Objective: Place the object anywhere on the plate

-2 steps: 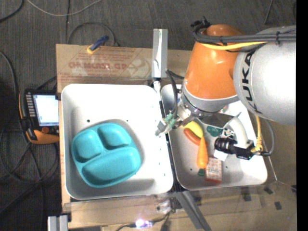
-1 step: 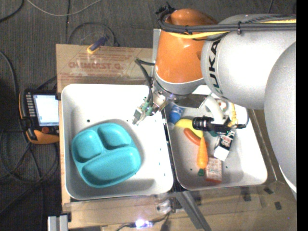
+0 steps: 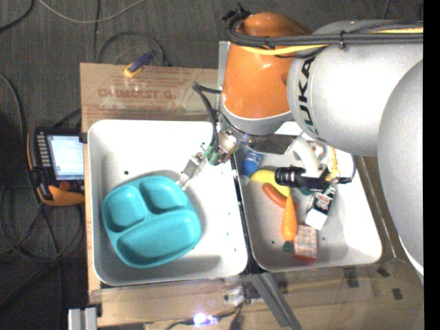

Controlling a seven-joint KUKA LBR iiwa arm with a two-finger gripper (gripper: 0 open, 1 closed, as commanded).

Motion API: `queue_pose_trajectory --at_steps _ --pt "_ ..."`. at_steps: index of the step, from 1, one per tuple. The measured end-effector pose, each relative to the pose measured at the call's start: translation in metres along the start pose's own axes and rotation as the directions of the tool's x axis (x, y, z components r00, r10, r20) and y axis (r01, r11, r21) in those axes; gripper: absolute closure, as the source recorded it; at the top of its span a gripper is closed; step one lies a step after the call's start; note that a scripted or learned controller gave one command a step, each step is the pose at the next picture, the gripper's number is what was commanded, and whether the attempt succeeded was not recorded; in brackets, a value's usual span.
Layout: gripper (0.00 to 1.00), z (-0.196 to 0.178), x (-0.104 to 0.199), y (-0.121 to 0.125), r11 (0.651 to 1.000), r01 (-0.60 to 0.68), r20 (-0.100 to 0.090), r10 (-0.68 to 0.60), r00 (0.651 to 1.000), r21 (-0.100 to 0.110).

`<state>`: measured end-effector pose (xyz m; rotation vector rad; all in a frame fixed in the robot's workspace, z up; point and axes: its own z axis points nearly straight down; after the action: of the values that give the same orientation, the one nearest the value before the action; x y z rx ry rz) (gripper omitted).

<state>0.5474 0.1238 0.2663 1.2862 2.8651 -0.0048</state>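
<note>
Your gripper [image 3: 187, 176] reaches down-left from the orange-banded arm [image 3: 261, 67] at centre frame. Its slim tip slants from upper right to lower left and ends right at the upper rim of the teal plate [image 3: 148, 243]. At this size you cannot tell whether it is apart, together or clamped on anything. A small greenish patch near its root is too blurred to name. The arm's grey bulk covers the upper right of the frame and hides the upper part of the right bin [image 3: 350, 225].

The three-compartment plate lies in the lower left of the left bin [image 3: 137, 150].

The right bin holds:
- a blue thing [image 3: 251, 162], partly tucked under the wrist
- a yellow banana [image 3: 263, 177] just below it
- a short red-orange piece [image 3: 275, 195]
- a carrot [image 3: 289, 218]
- a red-and-white packet [image 3: 306, 243] beside the carrot's lower end
- a white-and-black block [image 3: 318, 208] to its right

The carrot's long axis runs nearly straight up and down the frame, green end toward the bottom. You cannot tell which of these is the task's object. All of them lie in the right bin, apart from the plate.
</note>
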Motion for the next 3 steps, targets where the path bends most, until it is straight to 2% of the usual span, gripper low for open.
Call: queue_pose_trajectory --at_steps 1,2,3 --pt "0.0 -0.019 0.034 -0.055 0.994 0.113 0.0 -0.113 0.994 0.0" --pt "1.0 -0.027 0.034 -0.054 0.994 0.114 0.0 -0.114 0.994 0.001" --pt "1.0 -0.088 0.045 -0.001 1.0 0.004 0.0 -0.004 1.0 -0.001"
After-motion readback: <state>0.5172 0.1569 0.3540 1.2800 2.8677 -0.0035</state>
